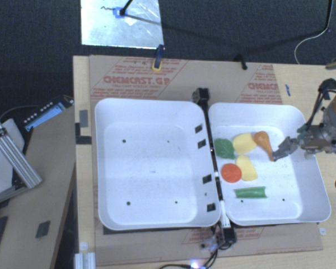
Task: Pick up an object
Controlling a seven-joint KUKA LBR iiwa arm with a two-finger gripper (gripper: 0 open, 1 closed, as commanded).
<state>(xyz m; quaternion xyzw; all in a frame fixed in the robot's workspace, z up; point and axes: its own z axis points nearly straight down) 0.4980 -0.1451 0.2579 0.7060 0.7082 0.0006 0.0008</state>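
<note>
**Pincer Near the Orange Piece, Nothing Lifted**

Over the right bin (308,206), the pincer (280,152) hung at the three o'clock side of the toy cluster, its tip just beside the orange piece (262,142). Whether it was spread or closed could not be told, and no grasp showed. Two yellow pieces (243,143) (247,167), a dark green lump (224,148), a red disc (231,173) and a green stick (250,192) lay in the bin. Pick-up remained undone. The arm (330,133) was cut off at three o'clock.
</note>
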